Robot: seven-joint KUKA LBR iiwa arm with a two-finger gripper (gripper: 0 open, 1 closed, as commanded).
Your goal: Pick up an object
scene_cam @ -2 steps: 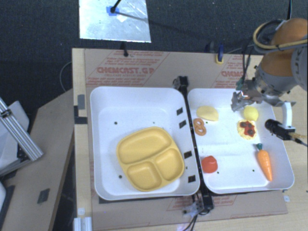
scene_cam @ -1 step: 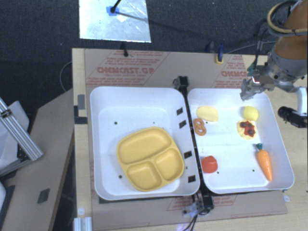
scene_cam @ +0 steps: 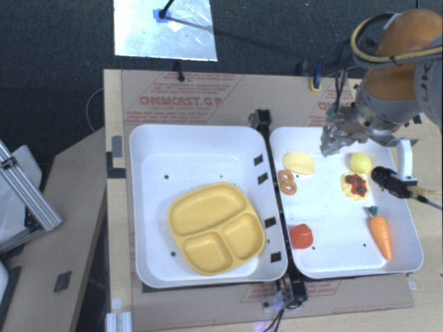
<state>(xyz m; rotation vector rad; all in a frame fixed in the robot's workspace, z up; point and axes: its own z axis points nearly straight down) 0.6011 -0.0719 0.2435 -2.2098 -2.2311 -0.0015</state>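
Gripper (scene_cam: 336, 144) over the right bin's (scene_cam: 408, 254) far edge, nothing visibly held, finger spread impossible to judge; nearest item a pale yellow piece (scene_cam: 298, 162) just down-left of it, long axis running left-right; lemon (scene_cam: 360, 162) down-right.

Wooden bench (scene_cam: 90, 178), what looks like printed cardboard sheet (scene_cam: 201, 99), two white bins (scene_cam: 149, 185) side by side

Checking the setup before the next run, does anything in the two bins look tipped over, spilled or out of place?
Nothing stands out. The yellow divided tray lies flat, though turned at an angle, in the left bin. The toy foods, including the carrot and tomato, lie apart in the right bin.
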